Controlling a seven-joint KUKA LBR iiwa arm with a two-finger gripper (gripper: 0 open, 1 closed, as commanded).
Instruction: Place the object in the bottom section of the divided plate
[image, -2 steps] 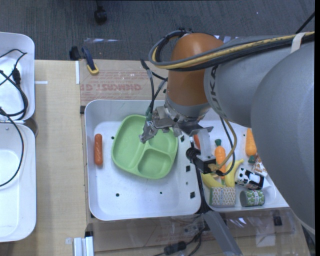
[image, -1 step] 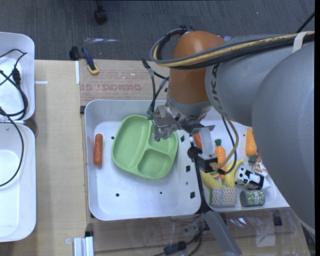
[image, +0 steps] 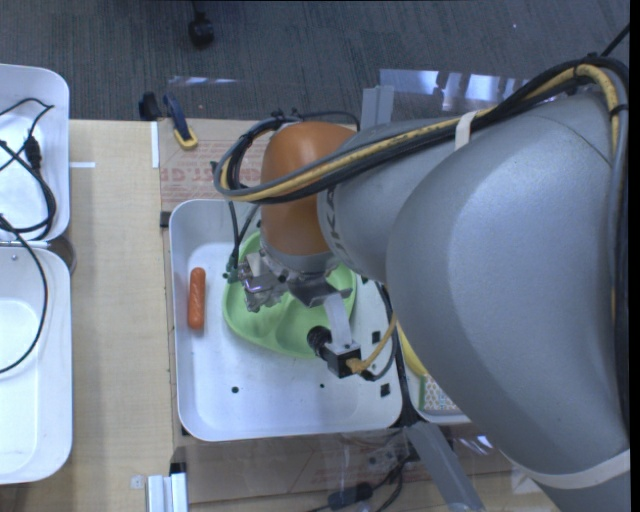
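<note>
An orange sausage-shaped object (image: 197, 298) lies upright along the left side of the right-hand white bin (image: 260, 410). A green divided plate (image: 250, 322) sits in the middle of that bin, mostly covered by the arm. My gripper (image: 262, 296) hangs over the plate's left part, a short way right of the orange object and apart from it. The orange wrist band (image: 295, 195) sits directly above it and hides most of the plate's sections.
The left white bin (image: 30, 330) holds black cables near its top. A blue-and-yellow tool (image: 180, 122) lies on the bench behind the right bin. The large grey arm body covers the right half of the view.
</note>
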